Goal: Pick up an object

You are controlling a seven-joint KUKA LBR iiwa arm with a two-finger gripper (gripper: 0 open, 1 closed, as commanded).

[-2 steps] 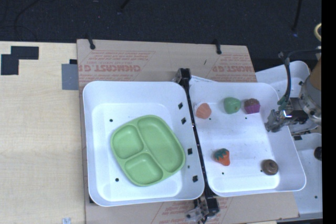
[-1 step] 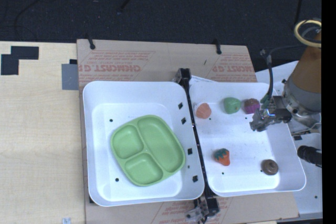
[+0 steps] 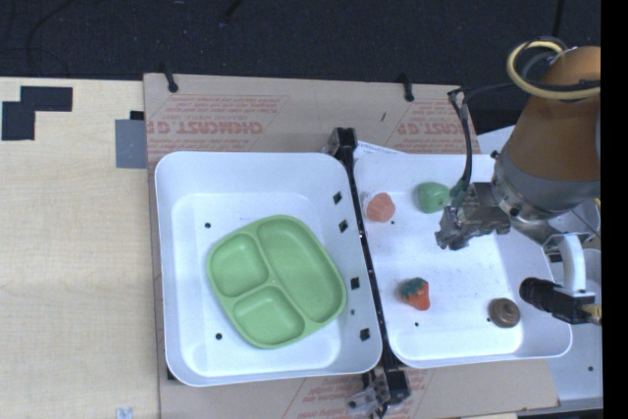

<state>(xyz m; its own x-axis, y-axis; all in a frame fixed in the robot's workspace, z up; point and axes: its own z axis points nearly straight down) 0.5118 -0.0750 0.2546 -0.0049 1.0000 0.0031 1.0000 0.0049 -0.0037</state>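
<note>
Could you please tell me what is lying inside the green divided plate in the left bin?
The green divided plate lies flat in the left bin, and its three compartments show bare green bottoms with nothing lying in them. The bin floor beneath the plate is covered.

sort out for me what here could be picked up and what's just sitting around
Candidates for the pick, all in the right bin:
green lump
pink piece
strawberry toy
brown ring
end effector above them

Just lying about:
green divided plate in the left bin
cardboard sheet under both bins
</note>
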